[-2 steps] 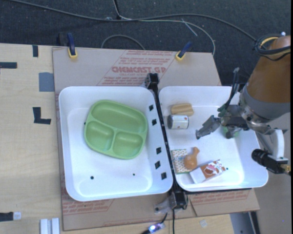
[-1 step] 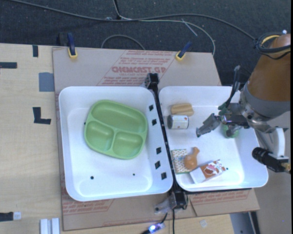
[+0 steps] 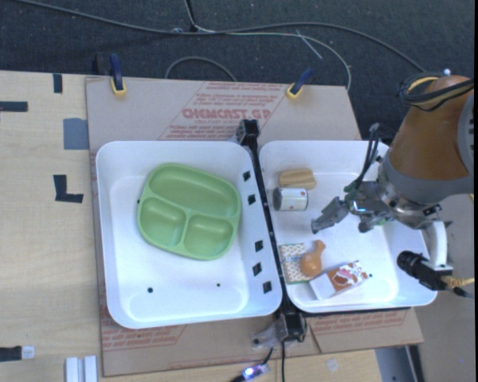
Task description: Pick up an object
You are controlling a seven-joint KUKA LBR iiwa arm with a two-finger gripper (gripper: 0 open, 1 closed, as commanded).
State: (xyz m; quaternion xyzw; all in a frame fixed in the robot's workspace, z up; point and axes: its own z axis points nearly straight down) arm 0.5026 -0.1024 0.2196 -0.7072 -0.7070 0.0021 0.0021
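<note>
Objects wait in the right bin (image 3: 382, 153), and none is picked yet. Our fingers (image 3: 330, 216) are spread apart with nothing between them, up over the bin's middle. Just beside them, to the left, lies a small can (image 3: 291, 200), with a bread roll (image 3: 296, 178) behind it. Nearer us sit a toy chicken leg (image 3: 311, 259) and a little carton (image 3: 344, 278). Next we should go down over one thing and close. A green plate (image 3: 189, 211) sits in the left bin (image 3: 115, 237).

Green three-compartment plate (image 3: 190, 212) lies in left white bin (image 3: 115, 285). Cardboard sheet (image 3: 215, 111) under both bins, held at far edge by two blue-yellow clamps (image 3: 116, 76). Cables (image 3: 223, 29) cross dark floor.
</note>
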